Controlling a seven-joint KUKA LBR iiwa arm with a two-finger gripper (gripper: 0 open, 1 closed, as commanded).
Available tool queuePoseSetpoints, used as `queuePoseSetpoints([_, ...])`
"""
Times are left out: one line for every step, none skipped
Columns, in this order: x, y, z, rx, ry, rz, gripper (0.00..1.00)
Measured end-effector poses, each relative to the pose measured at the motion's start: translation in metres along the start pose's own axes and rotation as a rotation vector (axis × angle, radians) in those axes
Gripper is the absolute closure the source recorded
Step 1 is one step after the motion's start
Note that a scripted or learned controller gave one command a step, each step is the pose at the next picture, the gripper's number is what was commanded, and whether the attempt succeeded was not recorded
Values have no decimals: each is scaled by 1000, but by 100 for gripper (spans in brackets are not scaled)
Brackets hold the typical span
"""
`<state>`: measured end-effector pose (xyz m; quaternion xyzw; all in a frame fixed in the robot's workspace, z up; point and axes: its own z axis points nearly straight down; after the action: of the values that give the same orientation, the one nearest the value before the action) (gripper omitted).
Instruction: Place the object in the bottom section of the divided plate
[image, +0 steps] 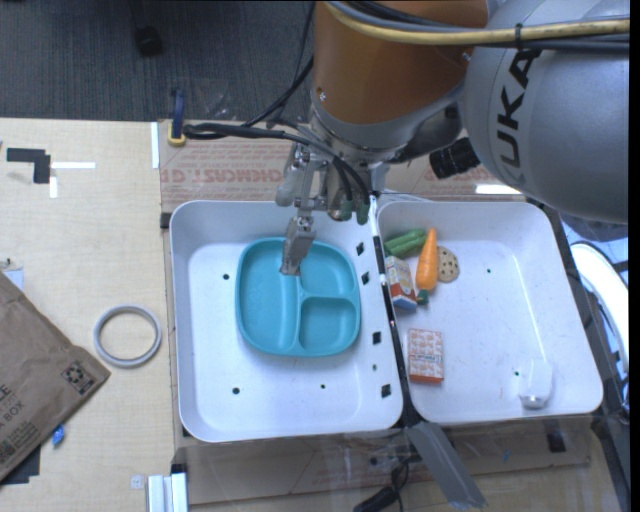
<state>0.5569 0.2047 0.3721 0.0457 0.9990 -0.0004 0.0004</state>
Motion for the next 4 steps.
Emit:
queuePoseSetpoints([-2, 0, -9, 0, -4, 1, 100])
queuePoseSetpoints([70, 0, 131, -1, 1, -449, 100])
queuePoseSetpoints([27, -77, 127, -2, -3, -1009, 100])
queuePoseSetpoints([27, -77, 127, -3, -3, -1009, 0])
